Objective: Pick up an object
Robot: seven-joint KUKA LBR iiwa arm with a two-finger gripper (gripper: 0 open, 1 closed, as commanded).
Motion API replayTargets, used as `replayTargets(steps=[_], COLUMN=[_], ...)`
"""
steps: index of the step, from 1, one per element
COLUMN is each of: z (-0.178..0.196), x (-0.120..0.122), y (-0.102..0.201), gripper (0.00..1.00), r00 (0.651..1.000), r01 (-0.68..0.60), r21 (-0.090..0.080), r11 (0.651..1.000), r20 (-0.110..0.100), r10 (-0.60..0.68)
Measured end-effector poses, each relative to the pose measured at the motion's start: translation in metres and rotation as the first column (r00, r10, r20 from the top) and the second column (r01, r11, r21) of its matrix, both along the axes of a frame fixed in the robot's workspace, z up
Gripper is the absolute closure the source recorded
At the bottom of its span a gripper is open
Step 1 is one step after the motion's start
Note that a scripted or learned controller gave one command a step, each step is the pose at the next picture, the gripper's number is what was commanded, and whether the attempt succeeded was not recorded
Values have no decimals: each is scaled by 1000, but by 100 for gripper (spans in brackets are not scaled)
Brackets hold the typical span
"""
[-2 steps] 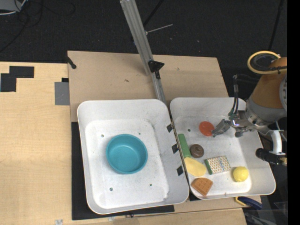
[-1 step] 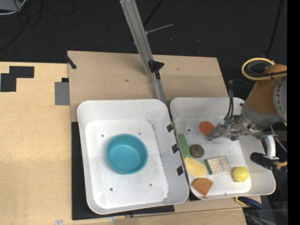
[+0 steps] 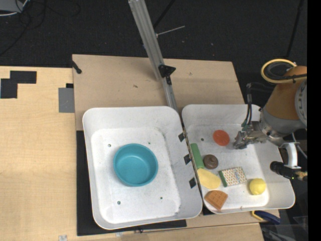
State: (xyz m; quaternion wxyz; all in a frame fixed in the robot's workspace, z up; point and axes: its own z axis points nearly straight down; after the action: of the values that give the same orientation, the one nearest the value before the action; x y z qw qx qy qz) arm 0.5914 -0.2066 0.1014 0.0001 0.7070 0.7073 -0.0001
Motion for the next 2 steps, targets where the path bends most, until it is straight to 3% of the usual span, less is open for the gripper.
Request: replayTargets(steps=[2], z=[105], x=[2], y=[-7], gripper=[100], r00=[1000], r01=[1], r21=[-1], r11=[1000], r20=[5], r10=[-1])
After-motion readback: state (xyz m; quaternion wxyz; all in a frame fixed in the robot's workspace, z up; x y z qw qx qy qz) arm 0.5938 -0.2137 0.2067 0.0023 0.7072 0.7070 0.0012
